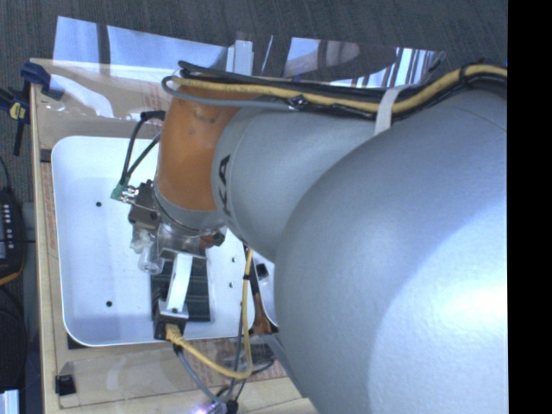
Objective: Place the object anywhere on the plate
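Note:
My gripper (148,253) hangs low over the left white bin (86,231), near the middle of its right side. The orange band (194,158) and wrist sit directly above it and block the view of what lies below it. The bulky grey arm (379,231) covers the right half of the view and hides whatever lies beneath it.
Bare white floor of the left bin stretches to the gripper's left, with two tiny dark specks (97,203) on it. A wooden bench edge (103,378) runs along the front. Blue clamps (34,80) sit at the bench's far left corner.

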### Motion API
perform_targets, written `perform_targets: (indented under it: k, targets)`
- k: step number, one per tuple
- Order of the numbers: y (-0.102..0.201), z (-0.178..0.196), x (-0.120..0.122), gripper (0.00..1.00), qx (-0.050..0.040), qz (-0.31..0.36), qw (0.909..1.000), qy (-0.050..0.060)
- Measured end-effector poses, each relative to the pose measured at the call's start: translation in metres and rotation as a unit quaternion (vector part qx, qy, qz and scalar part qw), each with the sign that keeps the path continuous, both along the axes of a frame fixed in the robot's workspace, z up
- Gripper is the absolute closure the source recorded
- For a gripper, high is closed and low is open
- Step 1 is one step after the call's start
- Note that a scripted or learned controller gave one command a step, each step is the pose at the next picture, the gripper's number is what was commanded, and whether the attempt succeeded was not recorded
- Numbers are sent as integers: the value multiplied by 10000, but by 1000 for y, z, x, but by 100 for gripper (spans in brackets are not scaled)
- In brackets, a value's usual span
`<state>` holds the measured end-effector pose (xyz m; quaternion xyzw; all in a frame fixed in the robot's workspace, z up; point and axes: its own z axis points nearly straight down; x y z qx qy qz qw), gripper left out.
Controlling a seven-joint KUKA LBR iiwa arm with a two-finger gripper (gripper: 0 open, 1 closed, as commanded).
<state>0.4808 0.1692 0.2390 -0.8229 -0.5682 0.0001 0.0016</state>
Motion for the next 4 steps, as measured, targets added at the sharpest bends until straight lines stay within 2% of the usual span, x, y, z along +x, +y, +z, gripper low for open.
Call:
perform_targets:
  k: [1, 2, 3, 4]
  targets:
    - [51, 118, 22, 100, 2, -24, 10000, -6]
    - [-1, 12, -5, 100, -20, 774, 9970, 25]
    - [-87, 70, 32, 100, -15, -1258, 9921, 6]
    - [-37, -44, 67, 100, -24, -1873, 9823, 40]
